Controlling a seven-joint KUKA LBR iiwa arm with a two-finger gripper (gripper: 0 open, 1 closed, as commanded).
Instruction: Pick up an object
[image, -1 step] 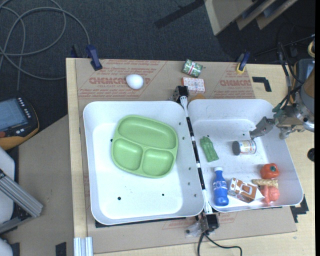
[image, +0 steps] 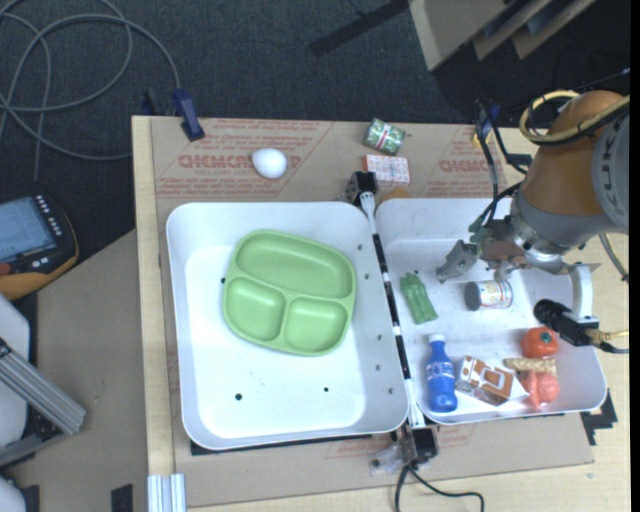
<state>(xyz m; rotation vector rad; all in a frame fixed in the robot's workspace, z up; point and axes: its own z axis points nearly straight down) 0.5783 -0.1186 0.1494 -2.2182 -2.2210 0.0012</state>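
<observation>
White plastic is making up 2 shallow bins sitting side by side on the bench; the left bin, filling the centre-left of the frame, is carrying a green divided plate, while the right bin at centre-right is holding the small objects. Reaching in from the right of the frame, the grey arm is hanging low over the upper middle of the right bin, and its gripper is sitting just above a small white-labelled jar lying on its side.

Judging by that pose, the approach step is under way and nothing is being held: the fingers are standing apart, with no object between them. The next move is calling for a short descent so that the fingers are straddling the jar, then a close and a lift.

Room is looking fair. Well left of the jar, a green packet is lying near the dividing rim. Toward the lower right, a blue bottle, a brown-and-white carton and a red tomato are crowding the bin's lower edge, apart from the jar. Bare floor is lying between jar and packet, so the left finger is having space to come down.
</observation>
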